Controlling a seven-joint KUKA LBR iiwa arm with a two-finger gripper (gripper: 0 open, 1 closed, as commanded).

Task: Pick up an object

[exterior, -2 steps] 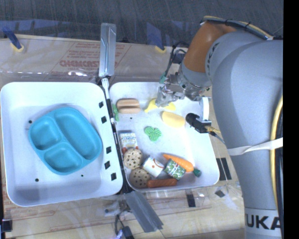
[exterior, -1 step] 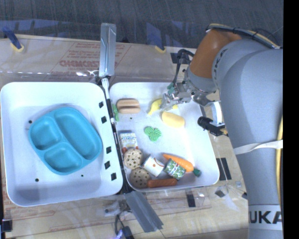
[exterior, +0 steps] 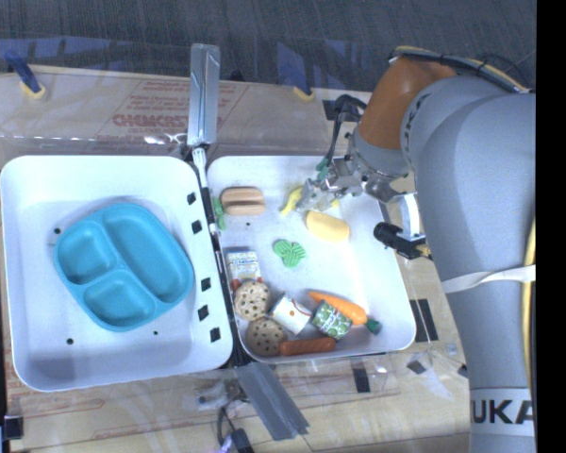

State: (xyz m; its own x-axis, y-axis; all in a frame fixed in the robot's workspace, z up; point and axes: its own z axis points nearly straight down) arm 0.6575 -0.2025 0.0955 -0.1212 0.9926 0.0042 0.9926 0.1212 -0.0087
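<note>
Camera view from above: two white bins are set side by side, the left bin [exterior: 19, 253] bearing a blue divided tray [exterior: 123, 264], the right bin [exterior: 396, 300] holding the loose toy food from which something is to be picked. The gripper [exterior: 319, 189] is seen lowered into the far part of the right bin, just beside a yellow banana-like piece [exterior: 291, 199] on its left and just above a pale yellow block [exterior: 326, 226]. Whether the pincer is wide or narrow cannot be told, the parts being small and blurred; nothing can be seen to be held.

The likeliest targets are judged to be the yellow piece or the block, since these lie nearest the tool. A burger [exterior: 242, 200] lies against the bin's left wall at the far side, a green leaf-like piece [exterior: 289, 252] near the middle. Crowded at the near end are two cookies [exterior: 252, 299], a carrot [exterior: 340, 306], a sausage [exterior: 307, 345] and a small packet [exterior: 242, 263]. That cluster is probably avoided because the things touch one another there.
</note>
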